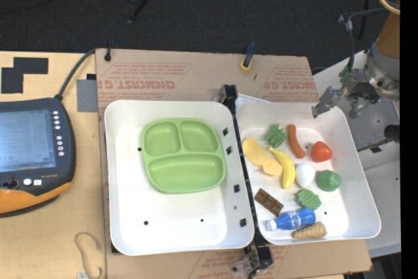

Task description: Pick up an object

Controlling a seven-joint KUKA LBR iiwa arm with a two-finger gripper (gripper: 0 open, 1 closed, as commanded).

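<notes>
The right bin [366, 206] holds several toy foods: a banana [285, 166], a red sausage [296, 141], a tomato [321, 151], a white egg [305, 174], a green pepper [328, 180], a brown chocolate bar [268, 202], a blue bottle [294, 219] and an ice cream cone [309, 230]. My gripper [341, 104] hangs over the bin's far right corner, above and to the right of the sausage. Its two fingers stand apart and open, with nothing between them.
A green divided plate [185, 155] lies in the left bin [124, 206]. A teach pendant [32, 147] rests on the bench at far left. A blue and yellow clamp [247, 57] sits at the cardboard's back edge.
</notes>
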